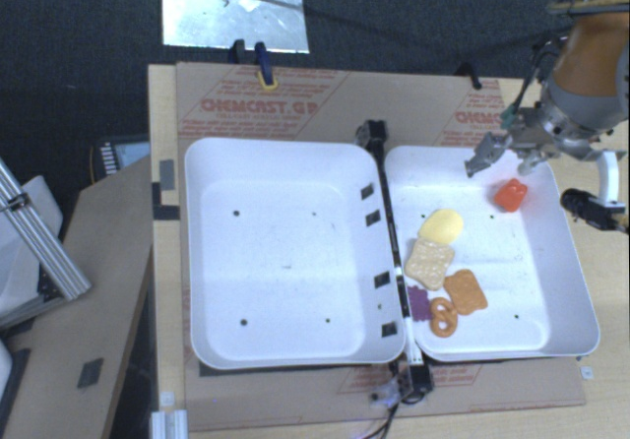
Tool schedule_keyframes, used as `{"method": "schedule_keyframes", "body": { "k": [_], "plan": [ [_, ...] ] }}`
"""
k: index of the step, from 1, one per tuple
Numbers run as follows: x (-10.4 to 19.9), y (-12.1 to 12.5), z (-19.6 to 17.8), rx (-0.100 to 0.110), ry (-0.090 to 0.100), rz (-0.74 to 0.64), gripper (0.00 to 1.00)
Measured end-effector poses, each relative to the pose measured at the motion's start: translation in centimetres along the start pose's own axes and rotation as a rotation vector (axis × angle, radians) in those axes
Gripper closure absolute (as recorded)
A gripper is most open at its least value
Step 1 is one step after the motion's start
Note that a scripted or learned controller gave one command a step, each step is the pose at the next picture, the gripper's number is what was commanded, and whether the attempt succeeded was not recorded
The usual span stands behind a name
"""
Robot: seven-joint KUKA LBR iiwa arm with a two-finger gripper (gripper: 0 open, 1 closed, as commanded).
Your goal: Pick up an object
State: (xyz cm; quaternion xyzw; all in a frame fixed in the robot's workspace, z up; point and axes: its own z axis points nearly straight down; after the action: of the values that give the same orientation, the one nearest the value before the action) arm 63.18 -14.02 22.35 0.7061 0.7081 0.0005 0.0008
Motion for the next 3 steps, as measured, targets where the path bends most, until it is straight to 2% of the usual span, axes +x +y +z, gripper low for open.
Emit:
{"method": "schedule_keyframes", "body": {
  "k": [1,2,3],
  "plan": [
    [2.9,-2.6,14.5,0.009,0.004,0.001,0.0],
    [2.6,-2.0,12.4,-0.009,-0.001,0.001,1.0],
    [7.0,-6.9,3.4,-0.002,0.002,-0.004,1.0]
  ]
}}
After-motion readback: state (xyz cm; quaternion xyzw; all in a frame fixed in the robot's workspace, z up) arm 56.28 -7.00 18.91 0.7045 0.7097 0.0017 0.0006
